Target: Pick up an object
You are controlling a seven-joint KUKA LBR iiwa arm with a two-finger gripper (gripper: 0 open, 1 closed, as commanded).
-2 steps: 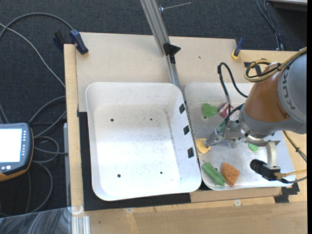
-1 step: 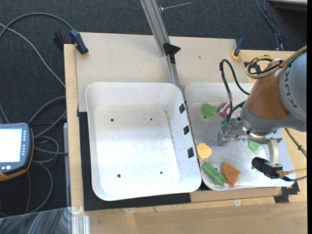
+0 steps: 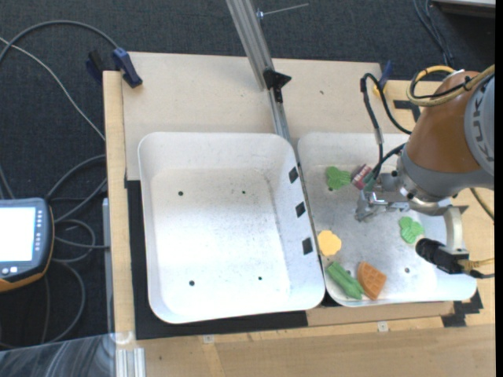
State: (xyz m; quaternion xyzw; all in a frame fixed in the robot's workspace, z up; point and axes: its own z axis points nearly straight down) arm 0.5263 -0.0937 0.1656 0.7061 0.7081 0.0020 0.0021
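My gripper [image 3: 368,208] hangs over the middle of the right bin [image 3: 369,149], its metal fingers pointing down toward the bin floor. A green leafy piece [image 3: 338,178] lies just left of it, with a small red-and-white object [image 3: 361,177] beside that. Another green piece [image 3: 410,229] lies to the gripper's right. Nearer the front lie a yellow piece [image 3: 329,243], a long green piece [image 3: 343,280] and an orange wedge [image 3: 372,280]. I see nothing between the fingers.
The left bin [image 3: 161,163] sits beside the right one. A slanted metal pole [image 3: 250,34] crosses above the bins' shared edge. Black cables [image 3: 376,116] and a black connector [image 3: 437,254] hang near the arm. A tablet [image 3: 20,238] lies off the bench at left.
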